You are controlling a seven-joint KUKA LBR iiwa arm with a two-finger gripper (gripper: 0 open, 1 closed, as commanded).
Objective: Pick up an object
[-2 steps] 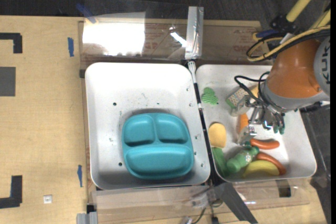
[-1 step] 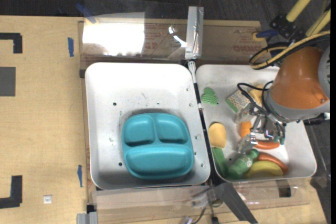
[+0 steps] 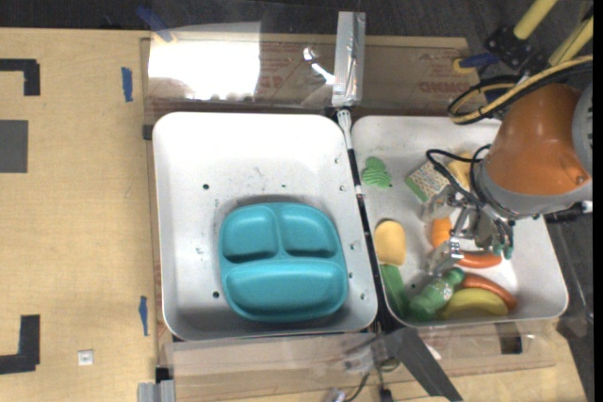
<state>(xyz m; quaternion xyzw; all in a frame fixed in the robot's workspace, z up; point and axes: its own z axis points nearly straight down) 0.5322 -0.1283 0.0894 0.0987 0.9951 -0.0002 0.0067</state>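
My one camera sits fixed above the bench (image 3: 66, 202), looking down at a slant on both white bins (image 3: 179, 202), the arm (image 3: 537, 146) entering from its right side.

Left white bin (image 3: 179, 202) in front of me holds a teal divided tray (image 3: 281, 261), lying flat near its front wall. Clear plastic sheet (image 3: 245, 61) and a taped strip (image 3: 349, 56) stand behind the bins. Blue tape marks (image 3: 126, 82) on the cardboard bench (image 3: 66, 231).

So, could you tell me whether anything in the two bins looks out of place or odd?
Nothing looks spilled or damaged. The teal divided tray lies alone in the left bin; the toy foods crowd the right bin under the gripper.
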